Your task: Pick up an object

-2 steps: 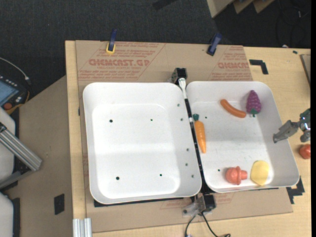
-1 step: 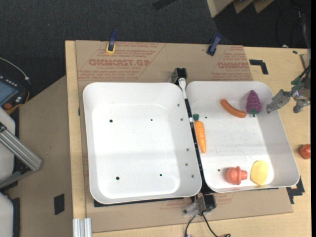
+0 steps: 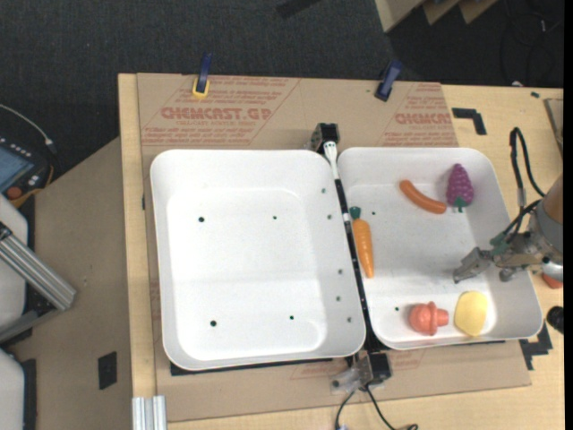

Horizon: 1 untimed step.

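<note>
While the hand hangs open and empty above the lemon, that fruit — nearest — looks its likeliest pick.

The brown cardboard sheet under the bins bears red print reading "CHEMCAST G P" at upper left, and a partly hidden "CHEMCAST" at upper right.

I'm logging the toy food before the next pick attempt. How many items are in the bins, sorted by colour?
Orange: 2, the carrot and the sausage
Purple: 1, the grapes
Yellow: 1, the lemon
Red-pink: 1, the rounded toy beside the lemon
Total: 5, all in the right bin.
</note>
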Tool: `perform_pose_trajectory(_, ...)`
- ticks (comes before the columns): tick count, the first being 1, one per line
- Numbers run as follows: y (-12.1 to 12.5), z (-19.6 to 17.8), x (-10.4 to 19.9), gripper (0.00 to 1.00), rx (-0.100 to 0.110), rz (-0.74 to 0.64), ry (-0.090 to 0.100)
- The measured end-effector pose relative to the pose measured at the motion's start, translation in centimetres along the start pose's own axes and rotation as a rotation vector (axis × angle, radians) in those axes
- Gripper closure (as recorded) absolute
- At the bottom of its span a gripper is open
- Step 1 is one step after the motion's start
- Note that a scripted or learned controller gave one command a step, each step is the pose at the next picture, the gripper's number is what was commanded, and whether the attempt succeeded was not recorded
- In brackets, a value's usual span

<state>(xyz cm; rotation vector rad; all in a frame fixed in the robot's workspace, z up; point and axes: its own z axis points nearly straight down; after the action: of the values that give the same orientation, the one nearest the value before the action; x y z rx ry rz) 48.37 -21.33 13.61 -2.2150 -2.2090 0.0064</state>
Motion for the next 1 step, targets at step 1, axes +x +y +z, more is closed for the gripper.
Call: perform_pose_trajectory(1, 11.21, -10.46, -0.96, 0.0, -0.03, -0.008, -0.015)
